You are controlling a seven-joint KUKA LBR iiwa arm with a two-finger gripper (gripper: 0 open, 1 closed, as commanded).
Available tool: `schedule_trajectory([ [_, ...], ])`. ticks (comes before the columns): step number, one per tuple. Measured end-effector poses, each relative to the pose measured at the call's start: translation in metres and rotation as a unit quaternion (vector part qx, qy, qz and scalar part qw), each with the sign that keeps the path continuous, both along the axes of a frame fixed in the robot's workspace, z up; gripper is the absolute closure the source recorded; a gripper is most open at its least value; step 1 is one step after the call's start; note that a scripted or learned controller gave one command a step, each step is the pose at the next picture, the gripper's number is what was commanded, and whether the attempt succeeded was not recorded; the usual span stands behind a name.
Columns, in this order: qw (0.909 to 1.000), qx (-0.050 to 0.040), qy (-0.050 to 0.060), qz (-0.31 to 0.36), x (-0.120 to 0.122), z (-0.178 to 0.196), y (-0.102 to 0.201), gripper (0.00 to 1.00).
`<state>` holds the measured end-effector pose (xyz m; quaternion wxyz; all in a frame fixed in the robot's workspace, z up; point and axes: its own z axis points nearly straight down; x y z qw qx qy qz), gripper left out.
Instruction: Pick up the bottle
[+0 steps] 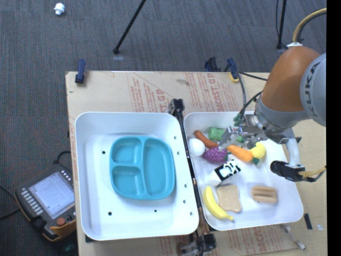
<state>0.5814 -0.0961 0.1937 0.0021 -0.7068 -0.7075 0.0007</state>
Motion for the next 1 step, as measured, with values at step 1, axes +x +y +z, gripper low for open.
schedule_trajectory([
  [1, 1.0, 0.0008, 0.001, 0.0, 0.0004, 0.0098, 0.0008, 1.0],
])
